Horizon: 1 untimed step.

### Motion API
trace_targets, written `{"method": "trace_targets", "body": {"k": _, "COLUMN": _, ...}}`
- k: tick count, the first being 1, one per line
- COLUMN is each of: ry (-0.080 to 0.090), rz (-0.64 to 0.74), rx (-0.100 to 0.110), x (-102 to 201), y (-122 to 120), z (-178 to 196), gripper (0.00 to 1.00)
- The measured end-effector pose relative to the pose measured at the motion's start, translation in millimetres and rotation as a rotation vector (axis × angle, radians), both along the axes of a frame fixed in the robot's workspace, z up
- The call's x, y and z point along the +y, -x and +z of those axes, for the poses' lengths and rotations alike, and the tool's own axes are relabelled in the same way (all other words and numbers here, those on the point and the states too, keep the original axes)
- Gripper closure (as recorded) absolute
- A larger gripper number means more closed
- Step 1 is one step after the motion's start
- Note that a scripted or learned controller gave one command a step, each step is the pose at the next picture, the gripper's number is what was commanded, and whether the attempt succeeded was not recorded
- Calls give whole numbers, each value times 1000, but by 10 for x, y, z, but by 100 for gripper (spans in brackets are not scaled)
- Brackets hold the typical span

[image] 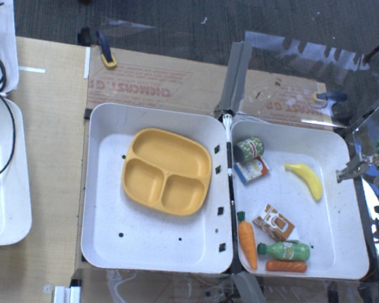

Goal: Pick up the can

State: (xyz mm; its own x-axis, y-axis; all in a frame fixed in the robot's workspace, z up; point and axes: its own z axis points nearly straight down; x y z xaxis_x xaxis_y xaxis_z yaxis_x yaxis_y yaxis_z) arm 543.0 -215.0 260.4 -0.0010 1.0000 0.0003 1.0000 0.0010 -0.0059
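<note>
The can (250, 148), a green-labelled cylinder, lay in the far left corner of the right bin (334, 230), against the dividing wall. You would have found the left bin (98, 225) holding a yellow three-compartment tray (167, 171). A curved banana (306, 179) lay well apart from the can. A small flat box (252, 169) lay just beside the can's near side.

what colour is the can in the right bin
Green with white markings; the can lies at the far-left corner of the right bin, seen in the camera view.
</note>
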Motion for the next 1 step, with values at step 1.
{"method": "trace_targets", "body": {"k": 1, "ry": 1, "rz": -311, "rx": 1, "x": 527, "y": -457, "z": -1511, "gripper": 0}}
